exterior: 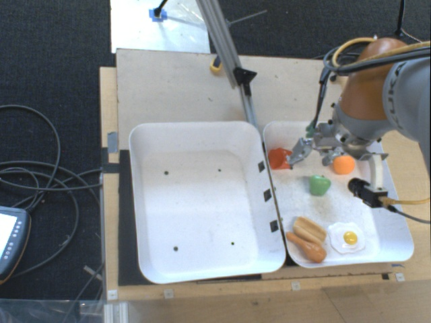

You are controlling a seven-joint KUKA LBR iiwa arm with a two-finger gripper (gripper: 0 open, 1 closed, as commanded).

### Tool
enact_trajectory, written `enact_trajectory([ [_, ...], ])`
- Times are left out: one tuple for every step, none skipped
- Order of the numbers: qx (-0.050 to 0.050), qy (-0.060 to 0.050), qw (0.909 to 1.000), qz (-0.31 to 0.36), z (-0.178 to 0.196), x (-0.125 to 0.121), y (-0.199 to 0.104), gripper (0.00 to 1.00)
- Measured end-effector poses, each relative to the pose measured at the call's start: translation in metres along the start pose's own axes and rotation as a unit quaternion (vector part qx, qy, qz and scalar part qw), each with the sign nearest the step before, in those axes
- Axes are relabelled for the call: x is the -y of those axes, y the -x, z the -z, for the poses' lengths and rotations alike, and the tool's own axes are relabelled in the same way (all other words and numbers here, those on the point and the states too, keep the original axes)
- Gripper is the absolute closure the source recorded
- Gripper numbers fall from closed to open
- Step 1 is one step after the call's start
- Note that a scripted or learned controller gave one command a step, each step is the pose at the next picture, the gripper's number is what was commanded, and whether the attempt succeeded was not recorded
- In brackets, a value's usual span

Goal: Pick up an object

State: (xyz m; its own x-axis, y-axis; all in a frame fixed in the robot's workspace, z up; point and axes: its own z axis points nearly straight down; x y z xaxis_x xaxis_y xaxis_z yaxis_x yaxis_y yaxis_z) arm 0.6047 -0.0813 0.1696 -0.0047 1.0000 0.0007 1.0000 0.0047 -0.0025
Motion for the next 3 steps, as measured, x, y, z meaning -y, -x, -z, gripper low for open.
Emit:
enact_trajectory([
  [0.000, 0.000, 1.0000, -0.002, -0.043, 0.004, 0.001, 0.00],
  [0.000, 0.000, 1.0000, -0.002, -0.081, 0.004, 0.001, 0.00],
  [0.000, 0.003, 1.0000, -0.002, -0.068, 0.002, 0.001, 1.00],
])
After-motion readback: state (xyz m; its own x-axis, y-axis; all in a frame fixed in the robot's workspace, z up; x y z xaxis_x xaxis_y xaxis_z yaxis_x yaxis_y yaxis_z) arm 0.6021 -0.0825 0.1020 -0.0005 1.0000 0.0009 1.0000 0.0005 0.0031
